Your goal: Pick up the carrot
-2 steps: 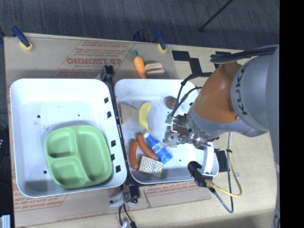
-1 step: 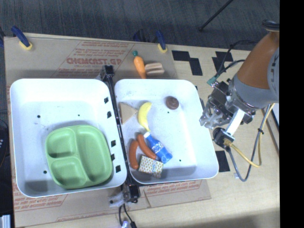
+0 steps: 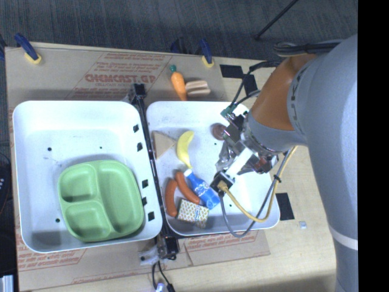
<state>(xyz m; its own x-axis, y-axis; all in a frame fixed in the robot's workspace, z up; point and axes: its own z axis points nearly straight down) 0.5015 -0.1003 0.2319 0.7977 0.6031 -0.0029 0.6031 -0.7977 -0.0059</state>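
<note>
The carrot point(image 3: 177, 84) lies on the table point(image 3: 304, 248) behind the right bin point(image 3: 200, 106), just beside a bun point(image 3: 197, 89), while the banana point(image 3: 185, 146) lies in this bin and the divided tray point(image 3: 100, 199) in the left bin point(image 3: 36, 132).

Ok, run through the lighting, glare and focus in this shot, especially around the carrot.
Camera view: light is soft and even; the white left bin is bright, slightly washed out, without hard glare; the carrot, on the cardboard beyond the right bin, is small but distinct; the grey arm link nearest the lens looks soft.
</note>
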